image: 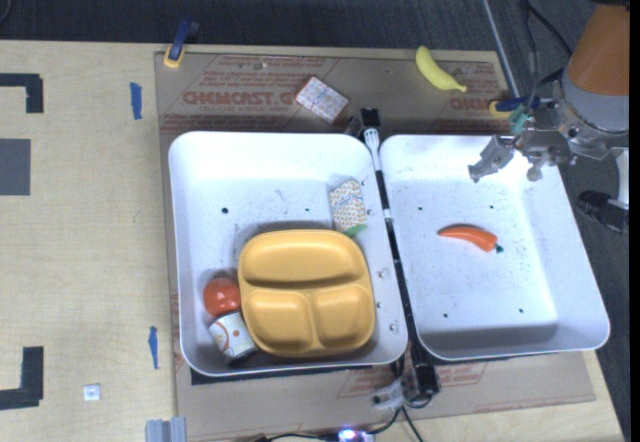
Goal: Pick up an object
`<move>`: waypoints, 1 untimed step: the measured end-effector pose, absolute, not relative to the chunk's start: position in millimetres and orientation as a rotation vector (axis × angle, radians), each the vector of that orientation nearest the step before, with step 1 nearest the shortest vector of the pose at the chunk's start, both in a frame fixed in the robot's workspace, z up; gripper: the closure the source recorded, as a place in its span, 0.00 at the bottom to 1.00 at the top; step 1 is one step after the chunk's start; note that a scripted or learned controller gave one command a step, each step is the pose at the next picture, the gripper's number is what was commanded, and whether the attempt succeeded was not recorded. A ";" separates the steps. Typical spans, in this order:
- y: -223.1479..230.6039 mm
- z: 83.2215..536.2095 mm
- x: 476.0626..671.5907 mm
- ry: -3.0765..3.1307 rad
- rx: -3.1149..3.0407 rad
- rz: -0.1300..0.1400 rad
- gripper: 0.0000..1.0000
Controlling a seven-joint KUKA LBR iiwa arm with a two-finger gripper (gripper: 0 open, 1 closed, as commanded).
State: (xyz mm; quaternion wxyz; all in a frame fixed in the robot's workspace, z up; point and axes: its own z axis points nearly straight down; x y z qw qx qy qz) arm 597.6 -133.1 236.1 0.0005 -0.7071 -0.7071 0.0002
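An orange pepper-shaped object [468, 237] lies near the middle of the right bin [560, 330]. My gripper [511, 163] hangs over that bin's far edge, up and to the right of the orange object and well apart from it. Its two fingers stand spread, and I see nothing between them. In the left bin [200, 180] a yellow divided tray [305, 290] lies flat. A red ball [221, 294] and a small white-and-orange can [232, 335] sit at the tray's left. A patterned packet [348, 205] rests against the bin's right wall.
A yellow banana [438, 70] and a second patterned packet [320, 98] lie on the brown board behind the bins. A blue clamp [180, 40] grips the board's far left corner. Cables run past the arm at the right.
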 end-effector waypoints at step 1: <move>-115.8 86.1 519.6 -2.224 -2.225 -0.004 0.00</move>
